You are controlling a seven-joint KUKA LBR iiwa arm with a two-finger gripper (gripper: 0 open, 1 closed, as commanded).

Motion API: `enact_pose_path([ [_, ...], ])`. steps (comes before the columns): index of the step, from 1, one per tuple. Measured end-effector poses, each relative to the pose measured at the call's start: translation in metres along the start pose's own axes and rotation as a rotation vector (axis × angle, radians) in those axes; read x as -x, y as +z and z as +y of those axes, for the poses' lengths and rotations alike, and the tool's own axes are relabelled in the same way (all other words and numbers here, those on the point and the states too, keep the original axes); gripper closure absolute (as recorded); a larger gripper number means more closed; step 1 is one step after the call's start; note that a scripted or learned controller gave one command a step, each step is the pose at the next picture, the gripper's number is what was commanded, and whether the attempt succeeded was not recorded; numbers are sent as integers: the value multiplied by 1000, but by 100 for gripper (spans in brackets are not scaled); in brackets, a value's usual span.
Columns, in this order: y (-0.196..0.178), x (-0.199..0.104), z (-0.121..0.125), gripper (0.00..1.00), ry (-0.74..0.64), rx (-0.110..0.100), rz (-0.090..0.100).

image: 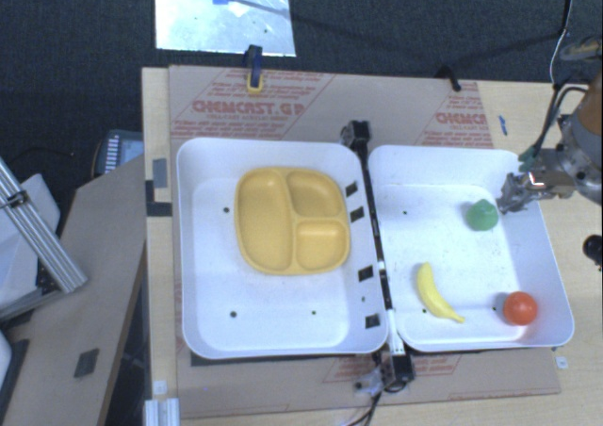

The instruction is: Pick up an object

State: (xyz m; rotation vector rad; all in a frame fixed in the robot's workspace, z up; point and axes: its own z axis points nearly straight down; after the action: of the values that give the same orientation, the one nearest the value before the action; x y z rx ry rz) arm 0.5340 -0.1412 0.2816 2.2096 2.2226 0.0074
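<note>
Gripper (513, 190) sits at the right bin's (452, 155) far-right side, right over the rim area, just right of the green ball (482, 215). Finger opening: cannot tell, it's too small and blurred at this angle. Nothing is visibly between the fingers, so no hold confirmed. There's a small bright glint on the gripper body just above the tip. The arm (577, 165) comes in from the right edge, wrist grey, with a bit of orange at the frame edge.

Candidate objects, all in the right bin:
- green ball: far-right part of the bin, just beside the gripper tip; whether they touch can't be judged.
- banana (436, 293): near-centre of the bin floor, lying at a diagonal, stem end toward the far side, well apart from the gripper.
- orange-red ball (519, 307): near-right corner, near the rim, right of the banana and apart from it.

Left bin (212, 320) holds a yellow divided plate (290, 221), three compartments, sitting flat in the middle-far part of the floor. Nothing is in its compartments.

The bins sit side by side, joined by a row of black clips (366, 245) along the shared edge. Both rest on a printed cardboard sheet (311, 99) on the bench. Yellow clamp (254, 71) is on the sheet's far edge. A shiny metal plate (224, 0) lies on the dark floor beyond. An aluminium extrusion (38, 231) angles in at the left edge.
</note>
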Motion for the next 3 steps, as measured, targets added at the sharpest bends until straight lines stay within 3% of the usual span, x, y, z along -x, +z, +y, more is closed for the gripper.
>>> enact_pose_path([
  [3, 38, -148, 23, 100, -3, -7, 3],
])
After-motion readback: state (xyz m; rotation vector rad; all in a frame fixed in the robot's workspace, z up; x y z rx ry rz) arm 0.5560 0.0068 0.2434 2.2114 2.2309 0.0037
